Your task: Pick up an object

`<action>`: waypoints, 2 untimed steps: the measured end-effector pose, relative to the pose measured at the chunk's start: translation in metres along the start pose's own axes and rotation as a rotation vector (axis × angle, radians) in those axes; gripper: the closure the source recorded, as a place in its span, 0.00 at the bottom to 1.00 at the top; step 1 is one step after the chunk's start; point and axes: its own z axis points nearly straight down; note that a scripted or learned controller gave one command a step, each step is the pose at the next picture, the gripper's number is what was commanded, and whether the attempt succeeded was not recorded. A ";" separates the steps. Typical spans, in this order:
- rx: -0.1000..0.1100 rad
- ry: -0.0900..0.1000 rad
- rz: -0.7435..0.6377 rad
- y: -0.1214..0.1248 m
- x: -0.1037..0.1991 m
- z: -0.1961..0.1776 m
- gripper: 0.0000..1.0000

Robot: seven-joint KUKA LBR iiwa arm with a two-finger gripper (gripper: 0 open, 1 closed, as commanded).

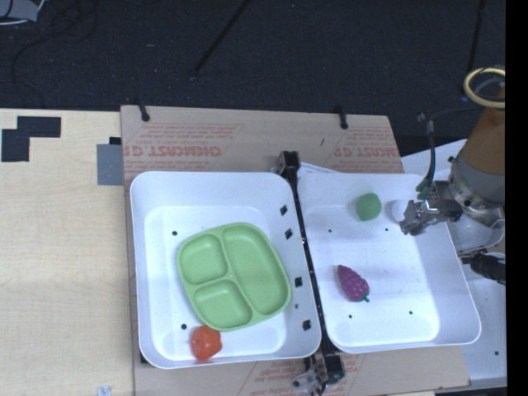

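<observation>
Overhead slanted view of a light wooden desk (58,254) carrying a brown cardboard sheet (256,143) printed with red lettering, on which two shallow white plastic bins sit side by side, their inner rims touching along a black central divider.

The left white bin (157,196) holds a pale green plastic plate with three compartments (233,276), lying flat and turned at an angle near the middle of the bin. Just beside the plate's lower left corner, close to the bin's near wall, rests a small orange-red rounded object (205,342).

The right white bin (429,304) holds two candidate objects for picking. A small green ball (368,206) lies in the far part of the bin. A magenta bumpy fruit-shaped toy, resembling a bunch of grapes (352,283), lies nearer the middle, well apart from the ball.

The grey arm with an orange band (487,151) enters from the right. Its metallic end effector (415,219) is seen over the far right part of the right bin, near the green ball but apart from it, with nothing visible between its fingers. Whether those fingers are spread or closed cannot be told at this resolution. Two dark rectangular marks lie on the desk at the upper left.
</observation>
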 end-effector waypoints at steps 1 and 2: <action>0.005 0.002 0.001 0.000 -0.001 -0.005 1.00; 0.004 0.004 -0.004 0.010 0.055 -0.015 1.00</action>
